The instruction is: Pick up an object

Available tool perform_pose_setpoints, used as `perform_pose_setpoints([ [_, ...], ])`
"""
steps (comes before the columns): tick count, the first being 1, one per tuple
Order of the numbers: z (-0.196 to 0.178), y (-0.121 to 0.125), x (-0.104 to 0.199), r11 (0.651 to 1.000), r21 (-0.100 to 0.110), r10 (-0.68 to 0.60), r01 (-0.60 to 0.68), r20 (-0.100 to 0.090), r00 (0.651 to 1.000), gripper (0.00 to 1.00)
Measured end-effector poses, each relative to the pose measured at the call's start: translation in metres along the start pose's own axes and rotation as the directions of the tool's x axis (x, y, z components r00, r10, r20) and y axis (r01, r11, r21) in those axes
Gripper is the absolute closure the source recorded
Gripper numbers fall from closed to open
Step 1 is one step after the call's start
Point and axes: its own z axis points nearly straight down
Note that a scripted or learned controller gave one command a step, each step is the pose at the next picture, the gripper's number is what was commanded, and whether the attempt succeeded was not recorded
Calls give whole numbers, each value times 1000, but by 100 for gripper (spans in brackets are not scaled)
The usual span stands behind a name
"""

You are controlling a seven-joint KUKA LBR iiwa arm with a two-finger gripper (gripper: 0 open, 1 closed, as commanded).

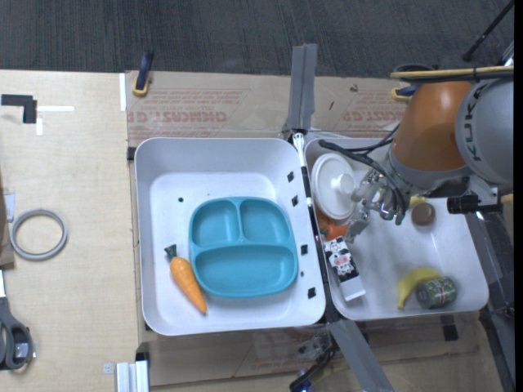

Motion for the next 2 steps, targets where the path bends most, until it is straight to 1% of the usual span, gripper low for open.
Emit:
perform_pose_setpoints([
  [1, 0, -75, 56, 1000, -1, -14, 14, -2, 1000, 0],
  [2, 0, -26, -9, 993, -3, 120, -120, 0, 993, 0],
])
